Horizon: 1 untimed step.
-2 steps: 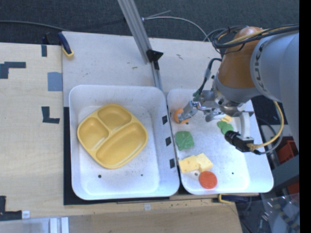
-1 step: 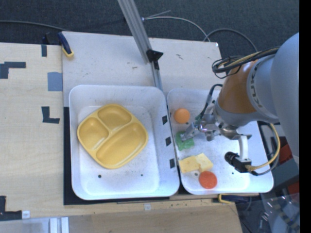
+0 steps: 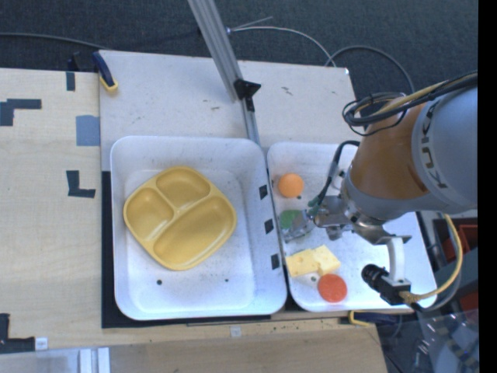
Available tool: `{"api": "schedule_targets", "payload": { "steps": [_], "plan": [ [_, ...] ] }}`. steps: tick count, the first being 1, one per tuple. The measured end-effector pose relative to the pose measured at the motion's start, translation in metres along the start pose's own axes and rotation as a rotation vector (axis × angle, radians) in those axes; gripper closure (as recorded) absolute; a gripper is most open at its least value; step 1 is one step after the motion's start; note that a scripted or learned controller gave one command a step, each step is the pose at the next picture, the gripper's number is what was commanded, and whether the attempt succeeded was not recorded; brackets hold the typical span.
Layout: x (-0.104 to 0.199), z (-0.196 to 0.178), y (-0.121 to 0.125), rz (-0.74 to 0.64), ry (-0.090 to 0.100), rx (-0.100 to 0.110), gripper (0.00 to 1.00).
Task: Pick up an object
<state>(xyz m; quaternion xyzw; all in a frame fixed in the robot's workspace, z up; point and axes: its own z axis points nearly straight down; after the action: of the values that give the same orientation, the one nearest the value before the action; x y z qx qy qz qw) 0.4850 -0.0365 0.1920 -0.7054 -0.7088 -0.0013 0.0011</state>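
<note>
The right bin (image 3: pixel 311 155) holds an orange ball (image 3: pixel 290 185), a green object (image 3: pixel 292 221), a yellow cheese-like wedge (image 3: pixel 312 261) and a red-orange round piece (image 3: pixel 332 287). My gripper (image 3: pixel 316 219) hangs low over the right bin, right beside the green object, with the arm's grey and orange body covering the bin's right half. Whether the green object is between the fingers cannot be made out. The left bin (image 3: pixel 140 150) holds a yellow divided plate (image 3: pixel 180 217).
A metal pole (image 3: pixel 219 41) slants down from the top to the seam between the bins. Black cables (image 3: pixel 365 57) loop behind the arm. A blue and yellow tool (image 3: pixel 105 72) lies on the bench at the upper left.
</note>
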Motion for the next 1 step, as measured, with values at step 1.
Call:
{"api": "schedule_targets", "payload": {
  "steps": [1],
  "plan": [
    [-0.0666, 0.0202, 0.0084, 0.011, -0.007, 0.004, 0.0]
  ]
}}
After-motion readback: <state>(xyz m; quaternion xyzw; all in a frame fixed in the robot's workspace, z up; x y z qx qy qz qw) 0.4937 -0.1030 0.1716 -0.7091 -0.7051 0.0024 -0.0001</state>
